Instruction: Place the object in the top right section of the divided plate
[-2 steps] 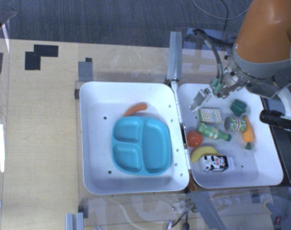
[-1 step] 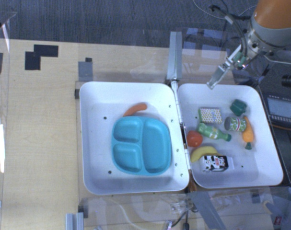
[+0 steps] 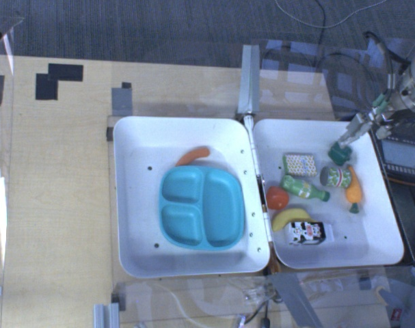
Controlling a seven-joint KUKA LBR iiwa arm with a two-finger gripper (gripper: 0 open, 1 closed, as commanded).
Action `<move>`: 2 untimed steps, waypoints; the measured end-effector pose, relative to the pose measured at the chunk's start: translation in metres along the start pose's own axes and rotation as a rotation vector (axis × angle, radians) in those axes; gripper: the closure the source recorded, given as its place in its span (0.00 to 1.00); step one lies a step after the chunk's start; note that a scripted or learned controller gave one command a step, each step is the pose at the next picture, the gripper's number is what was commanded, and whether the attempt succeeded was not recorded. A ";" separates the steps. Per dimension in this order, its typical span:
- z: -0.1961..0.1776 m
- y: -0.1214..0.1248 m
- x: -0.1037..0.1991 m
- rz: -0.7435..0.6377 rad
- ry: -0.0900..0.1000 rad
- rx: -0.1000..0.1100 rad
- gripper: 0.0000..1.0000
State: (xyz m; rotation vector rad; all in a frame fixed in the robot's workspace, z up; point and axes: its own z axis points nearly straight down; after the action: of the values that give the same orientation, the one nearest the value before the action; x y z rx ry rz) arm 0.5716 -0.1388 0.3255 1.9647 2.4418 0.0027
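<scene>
A blue divided plate (image 3: 202,207) lies in the left bin (image 3: 135,183), with an orange sausage-shaped piece (image 3: 193,155) on the bin floor just behind it. My gripper (image 3: 340,155) hangs low over the back of the right bin (image 3: 388,241), right above a small can (image 3: 336,177) and beside an orange carrot (image 3: 354,188). Nothing can be seen held in it. A patterned box (image 3: 299,163), a green bottle (image 3: 303,188), a red tomato (image 3: 277,197), a banana (image 3: 290,217) and a black-and-white carton (image 3: 306,233) also lie in the right bin.
A metal divider (image 3: 249,80) runs between the bins at the back. The arm (image 3: 392,101) comes in over the right bin's far right corner. Cables lie on the dark floor behind the bench.
</scene>
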 end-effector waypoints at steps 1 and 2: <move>0.067 -0.089 -0.050 -0.106 0.002 0.002 0.00; 0.237 -0.093 -0.046 0.089 0.004 -0.003 0.00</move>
State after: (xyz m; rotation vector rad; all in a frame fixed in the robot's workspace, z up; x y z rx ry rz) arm 0.4919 -0.2046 0.0881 2.0720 2.3531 0.0116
